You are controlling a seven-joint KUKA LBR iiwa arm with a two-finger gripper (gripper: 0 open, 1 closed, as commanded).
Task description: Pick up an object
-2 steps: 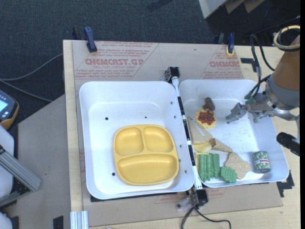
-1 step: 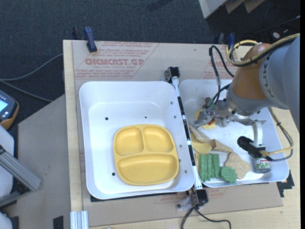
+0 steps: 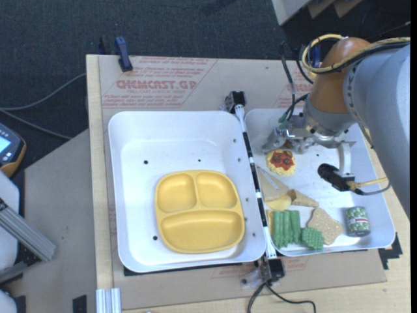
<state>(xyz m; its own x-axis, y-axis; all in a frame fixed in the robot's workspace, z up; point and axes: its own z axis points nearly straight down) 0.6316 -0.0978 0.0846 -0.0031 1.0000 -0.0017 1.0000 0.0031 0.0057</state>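
Because your hand hangs in the right bin, the toy pizza lies just below it; whether it grips anything, you cannot tell.

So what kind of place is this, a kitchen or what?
Probably a robot lab bench, not a kitchen: two white bins on a board, a robot arm reaching in, and toy food like the pizza.

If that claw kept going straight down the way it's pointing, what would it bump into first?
Most likely the small round pizza toy, which lies just under the gripper in the right bin. Depth is hard to judge from this slanted view.
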